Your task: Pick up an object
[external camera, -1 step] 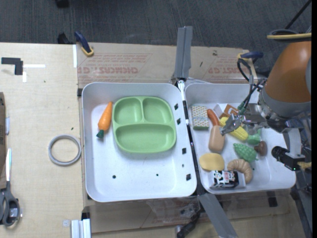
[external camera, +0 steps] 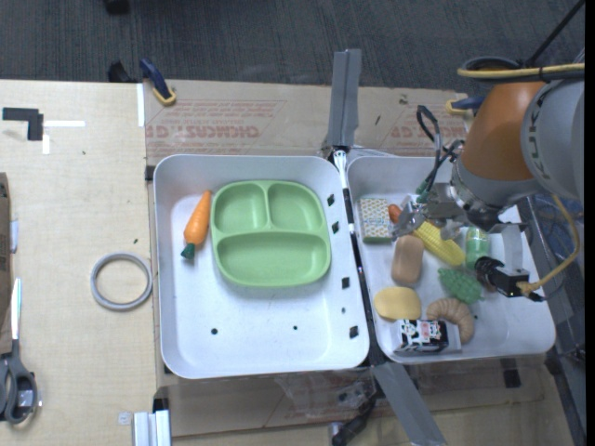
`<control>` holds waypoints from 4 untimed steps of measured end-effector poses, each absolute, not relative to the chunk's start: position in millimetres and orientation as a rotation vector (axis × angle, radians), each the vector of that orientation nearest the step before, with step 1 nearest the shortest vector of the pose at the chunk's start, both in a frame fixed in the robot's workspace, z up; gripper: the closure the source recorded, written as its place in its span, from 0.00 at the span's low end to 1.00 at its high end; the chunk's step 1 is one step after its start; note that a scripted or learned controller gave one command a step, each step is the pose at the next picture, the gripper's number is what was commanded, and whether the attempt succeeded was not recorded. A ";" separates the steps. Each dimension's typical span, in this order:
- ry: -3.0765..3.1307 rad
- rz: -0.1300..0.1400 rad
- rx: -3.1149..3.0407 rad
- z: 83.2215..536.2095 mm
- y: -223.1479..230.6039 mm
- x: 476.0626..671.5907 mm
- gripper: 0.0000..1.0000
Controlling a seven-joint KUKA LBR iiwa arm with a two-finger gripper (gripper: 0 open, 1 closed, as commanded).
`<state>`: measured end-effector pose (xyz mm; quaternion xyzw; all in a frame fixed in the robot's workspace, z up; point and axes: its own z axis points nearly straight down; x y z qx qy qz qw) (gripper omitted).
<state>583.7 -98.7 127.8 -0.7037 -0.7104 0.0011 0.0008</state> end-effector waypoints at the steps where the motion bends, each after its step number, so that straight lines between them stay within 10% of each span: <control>1: -2.290 0.002 -2.148 191.0 -74.3 543.8 0.00; 2: -2.363 0.003 -2.067 90.9 -103.7 567.2 0.00; 3: -2.450 0.003 -1.964 91.1 -110.8 624.6 0.00; 4: -2.437 0.000 -1.986 93.0 -101.0 592.4 0.00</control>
